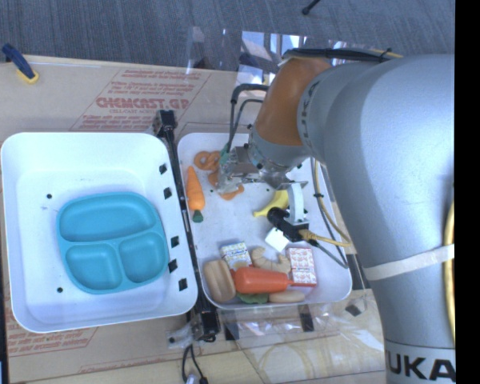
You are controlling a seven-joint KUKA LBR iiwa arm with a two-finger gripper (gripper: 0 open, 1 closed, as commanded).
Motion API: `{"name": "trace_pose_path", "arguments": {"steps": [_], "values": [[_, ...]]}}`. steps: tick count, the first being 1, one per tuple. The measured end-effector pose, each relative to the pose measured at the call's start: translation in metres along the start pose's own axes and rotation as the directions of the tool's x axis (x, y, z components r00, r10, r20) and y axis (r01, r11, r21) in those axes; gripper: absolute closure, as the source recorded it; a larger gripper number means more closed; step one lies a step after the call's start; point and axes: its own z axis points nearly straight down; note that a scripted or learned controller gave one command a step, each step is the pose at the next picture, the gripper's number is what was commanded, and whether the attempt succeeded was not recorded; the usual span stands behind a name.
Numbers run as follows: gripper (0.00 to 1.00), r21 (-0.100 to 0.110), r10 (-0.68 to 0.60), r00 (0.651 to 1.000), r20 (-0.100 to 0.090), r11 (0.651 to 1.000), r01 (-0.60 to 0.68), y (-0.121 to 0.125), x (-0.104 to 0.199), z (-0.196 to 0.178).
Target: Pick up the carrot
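Observation:
The carrot (194,190) is orange with a small green tip. It lies lengthwise against the left wall of the right bin (334,286), in its upper part. My gripper (229,173) hangs low over the upper middle of the same bin, a short way right of the carrot and apart from it. An orange ring-shaped piece (230,189) lies right under the gripper, and another orange piece (206,160) sits just to its left. The arm's body hides the bin's upper right corner.
A blue divided plate (110,241) rests in the left bin (16,214). In the right bin lie a yellow banana (270,207), a small box (234,253), a red packet (302,266), a bun (218,278) and a red sausage-like piece (260,280).

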Motion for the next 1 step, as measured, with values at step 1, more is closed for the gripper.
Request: {"name": "trace_pose_path", "arguments": {"steps": [1], "values": [[1.00,0.006,0.549,0.836,-0.006,0.836,-0.549,-0.0437,0.0589,-0.0889]]}}
